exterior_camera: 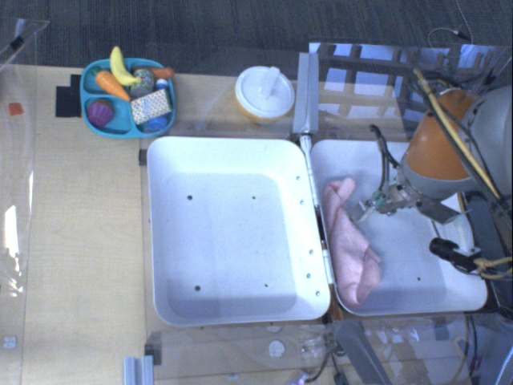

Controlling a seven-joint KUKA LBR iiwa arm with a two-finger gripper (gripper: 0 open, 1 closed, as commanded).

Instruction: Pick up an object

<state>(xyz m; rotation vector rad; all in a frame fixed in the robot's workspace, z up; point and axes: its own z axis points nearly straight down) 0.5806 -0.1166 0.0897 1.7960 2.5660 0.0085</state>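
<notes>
Pink crumpled cloth (349,241) lies along the left side of the right white bin (417,295). Just to its right, the arm's two-finger gripper (370,207) hovers over the bin floor; whether it is clenched or released cannot be told. The left white bin (232,231) sits alongside. Far left, a blue tray of toy food (127,96).
</notes>
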